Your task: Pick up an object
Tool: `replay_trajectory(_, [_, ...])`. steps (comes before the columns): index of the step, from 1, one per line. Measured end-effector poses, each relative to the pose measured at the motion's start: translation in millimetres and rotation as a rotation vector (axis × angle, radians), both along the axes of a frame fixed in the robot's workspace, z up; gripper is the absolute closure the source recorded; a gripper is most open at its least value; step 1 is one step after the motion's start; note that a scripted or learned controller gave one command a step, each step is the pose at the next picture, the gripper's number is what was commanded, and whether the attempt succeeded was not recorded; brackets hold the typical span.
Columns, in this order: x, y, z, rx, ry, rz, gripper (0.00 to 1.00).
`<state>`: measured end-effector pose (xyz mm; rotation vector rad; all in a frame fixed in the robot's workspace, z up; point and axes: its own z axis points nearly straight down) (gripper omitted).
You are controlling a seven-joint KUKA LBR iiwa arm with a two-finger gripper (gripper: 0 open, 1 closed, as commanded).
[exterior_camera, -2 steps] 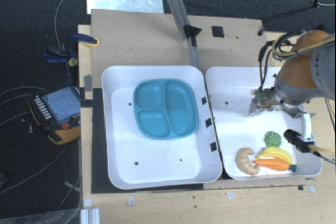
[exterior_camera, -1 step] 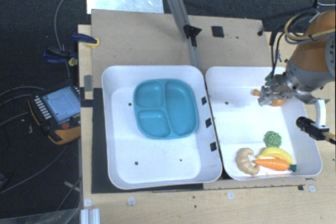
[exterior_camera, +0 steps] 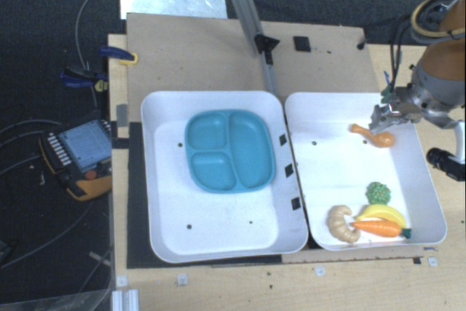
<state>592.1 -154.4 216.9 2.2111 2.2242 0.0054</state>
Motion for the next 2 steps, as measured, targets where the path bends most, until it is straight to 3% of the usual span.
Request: replay_trajectory(2, [-14.5,93.9,12.1,0.003,0.005,0.003,1.0])
